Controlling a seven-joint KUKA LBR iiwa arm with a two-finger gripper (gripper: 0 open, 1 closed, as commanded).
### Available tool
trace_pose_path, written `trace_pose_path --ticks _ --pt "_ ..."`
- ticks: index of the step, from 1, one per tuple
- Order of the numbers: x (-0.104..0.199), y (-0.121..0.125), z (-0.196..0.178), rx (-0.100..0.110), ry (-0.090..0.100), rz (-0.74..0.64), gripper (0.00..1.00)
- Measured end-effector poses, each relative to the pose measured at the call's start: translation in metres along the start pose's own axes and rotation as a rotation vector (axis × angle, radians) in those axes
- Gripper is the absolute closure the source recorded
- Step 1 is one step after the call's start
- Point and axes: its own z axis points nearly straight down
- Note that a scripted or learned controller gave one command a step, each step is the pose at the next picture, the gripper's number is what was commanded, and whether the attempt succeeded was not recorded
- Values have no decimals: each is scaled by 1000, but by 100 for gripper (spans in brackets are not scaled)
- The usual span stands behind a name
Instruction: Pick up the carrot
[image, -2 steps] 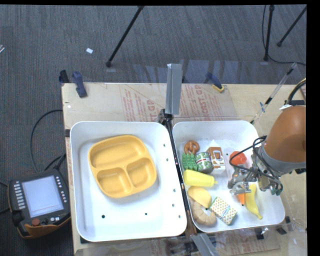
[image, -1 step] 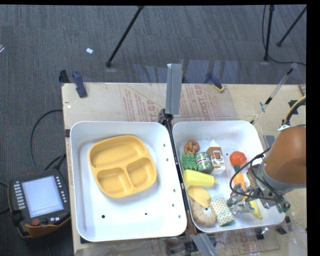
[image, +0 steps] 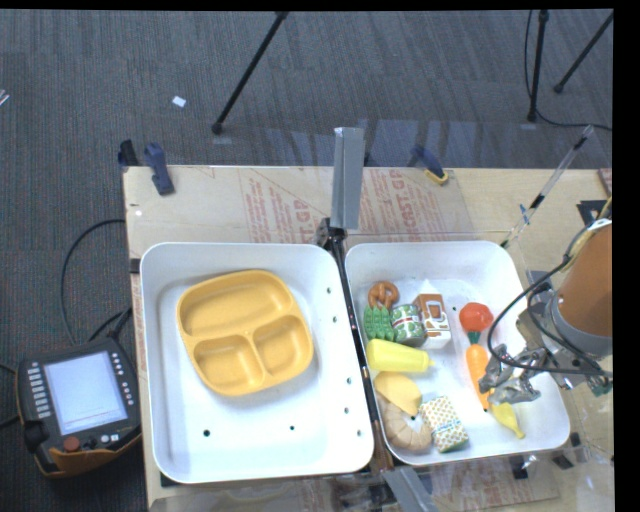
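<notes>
Right, from my remote seat I watched the arm (image: 590, 290) come in over the lower right of the right bin (image: 500, 255), its orange band up by the frame's edge and the wrist tipped down and leftward toward the toys. The gripper (image: 507, 378) hung low inside the bin, cables looping above it, with its metal tip just beside the carrot (image: 477, 365). I could not tell how wide the jaws stood; the linkage was a blur of grey from this angle, and I saw nothing clearly caught between them.

The carrot lay lengthwise near the bin's right side, orange, just below a red tomato (image: 476, 317), its right edge touching or hidden by the gripper parts. A yellow banana (image: 508, 418) sat just under the gripper. Further left I had the pretzel (image: 382, 294), a small carton (image: 433, 320), a green can (image: 407, 324), a corn cob (image: 398, 356), a cheese wedge (image: 398, 391) and a patterned box (image: 444, 422).

The left bin (image: 165, 400) held the yellow divided tray (image: 245, 332), well apart from the arm.
</notes>
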Motion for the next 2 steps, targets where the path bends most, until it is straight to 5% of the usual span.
trace_pose_path --ticks 1,2 --pt "-19 5 36 -5 2 -316 100" --pt "-19 4 35 -4 1 -315 0"
